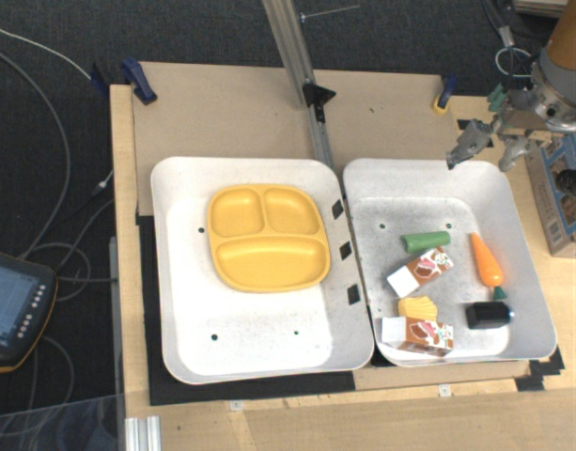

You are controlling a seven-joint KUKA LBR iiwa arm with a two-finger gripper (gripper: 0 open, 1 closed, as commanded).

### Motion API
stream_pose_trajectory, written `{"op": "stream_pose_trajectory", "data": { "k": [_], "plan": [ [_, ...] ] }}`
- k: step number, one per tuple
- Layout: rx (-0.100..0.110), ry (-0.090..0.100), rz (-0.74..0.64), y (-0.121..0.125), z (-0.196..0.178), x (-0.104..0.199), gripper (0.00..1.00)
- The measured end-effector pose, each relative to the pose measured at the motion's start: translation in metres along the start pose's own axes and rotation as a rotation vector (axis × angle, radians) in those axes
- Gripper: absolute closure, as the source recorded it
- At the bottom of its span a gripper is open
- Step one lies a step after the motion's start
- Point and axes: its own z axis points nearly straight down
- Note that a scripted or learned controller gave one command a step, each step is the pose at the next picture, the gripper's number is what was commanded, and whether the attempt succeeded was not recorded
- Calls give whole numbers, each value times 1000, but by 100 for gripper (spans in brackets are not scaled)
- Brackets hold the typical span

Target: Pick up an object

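**Fingers spread and bare above the right bin, nothing picked yet**

You have the two-finger gripper (483,148) hanging over the far rim of the right white shallow bin (522,214), its jaws spread wide with nothing between them. Above it you can see the grey wrist and the orange band of the arm coming in from about 1 o'clock.

From the gripper, look toward 6 o'clock: every candidate lies in that same bin. Nearest is the green cylinder-shaped toy (426,241), lying on its side. At its 3 o'clock sits the orange plastic carrot (487,260), and below that a small black block (487,315). Toward 7 o'clock of the gripper you find a brown-and-white printed carton (421,271), a yellow ridged piece (417,308), and a second printed carton (421,334) against the near rim.

In the left white bin (175,252) a yellow three-section plastic plate (267,237) rests.

By my reading, the pick is barely begun: choosing, descending, closing and lifting all remain.
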Motion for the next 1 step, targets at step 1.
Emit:
{"op": "stream_pose_trajectory", "data": {
  "k": [1],
  "plan": [
    [0, 0, 0, 0, 0, 0, 0]
  ]
}}
